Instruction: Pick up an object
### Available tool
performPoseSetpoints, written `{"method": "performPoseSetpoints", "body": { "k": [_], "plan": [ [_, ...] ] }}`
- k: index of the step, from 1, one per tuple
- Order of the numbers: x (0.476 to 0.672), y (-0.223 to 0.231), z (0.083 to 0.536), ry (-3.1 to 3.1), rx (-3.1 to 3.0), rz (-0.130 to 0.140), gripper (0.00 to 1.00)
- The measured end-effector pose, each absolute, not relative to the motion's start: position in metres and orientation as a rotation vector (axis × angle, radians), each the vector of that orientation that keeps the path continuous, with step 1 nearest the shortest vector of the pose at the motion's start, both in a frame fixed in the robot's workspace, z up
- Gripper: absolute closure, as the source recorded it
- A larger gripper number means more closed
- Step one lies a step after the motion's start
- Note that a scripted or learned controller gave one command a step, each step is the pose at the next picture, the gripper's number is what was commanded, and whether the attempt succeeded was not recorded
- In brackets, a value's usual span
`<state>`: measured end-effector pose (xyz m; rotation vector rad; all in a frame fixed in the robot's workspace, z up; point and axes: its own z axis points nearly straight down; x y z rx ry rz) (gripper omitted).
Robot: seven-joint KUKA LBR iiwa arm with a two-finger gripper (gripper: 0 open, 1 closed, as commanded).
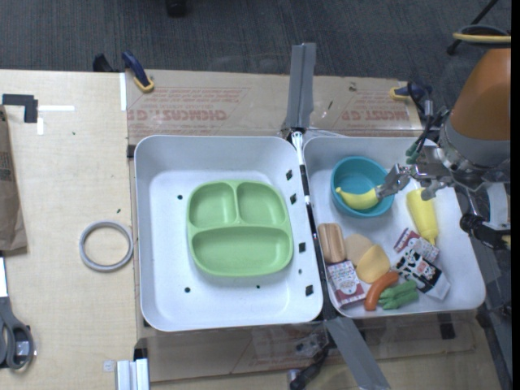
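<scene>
A: The arm comes in from the right, grey with that orange band, and the gripper hangs over the right bin, between the blue bowl and the yellow corn cob.

B: Is it holding anything?

A: Nothing sits between its fingers. They look spread, one reaching toward the bowl's rim, the other just above the top of the corn.

B: What's in that bowl?

A: A banana, curved along the near side of the bowl.

B: And the rest of the bin?

A: Crowded. A bread-like brown piece lies by the left wall, a pale yellow wedge beside it, a red-and-white packet below that. Then an orange carrot with green leaves near the front, and a black-and-white cow-print carton lying on its side, just below the corn.

B: The left bin?

A: The left bin carries a green divided plate, three compartments, lying flat in the middle.

B: Anything on the bench outside the bins?

A: A grey tape ring on the bench, well apart to the left, and blue clamps at the back edge.
</scene>
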<state>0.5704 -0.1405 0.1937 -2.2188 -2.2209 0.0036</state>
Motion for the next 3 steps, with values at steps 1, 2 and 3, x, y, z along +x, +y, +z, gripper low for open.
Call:
{"method": "performPoseSetpoints", "body": {
  "k": [1,2,3],
  "plan": [
    [0.565,-0.206,0.102,-2.262,-2.181,-0.001,0.00],
    [0.549,-0.216,0.256,-2.172,-2.272,0.002,0.00],
    [0.596,-0.213,0.125,-2.118,-2.317,0.003,0.00]
  ]
}}
